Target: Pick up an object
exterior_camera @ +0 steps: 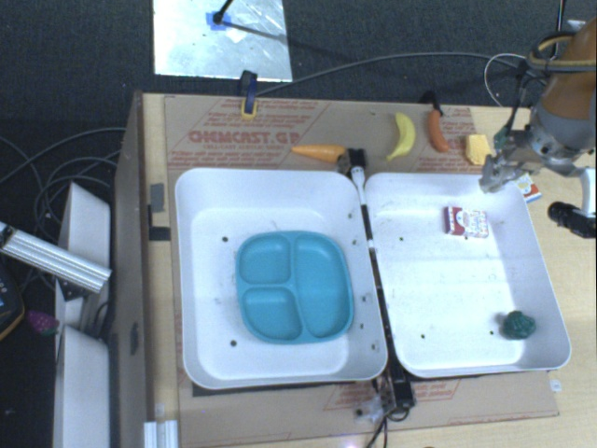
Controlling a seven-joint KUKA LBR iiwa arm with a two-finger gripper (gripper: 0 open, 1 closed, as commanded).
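Observation:
In the right bin (438, 287) lie a small red and white packet (465, 222) near the far side and a dark green lump (519, 325) in the near right corner. The left bin (210, 278) holds a blue divided plate (294, 285). My gripper (494, 175) hangs over the far right corner of the right bin, right of the packet and above it. The arm's grey wrist and orange band rise behind it at the right edge.
On the cardboard beyond the bins lie a carrot (319, 152), a banana (403, 135), a sausage (437, 131) and a yellow block (478, 148). A black clamp (355, 162) sits where the bins meet. Cables run across the dark floor.

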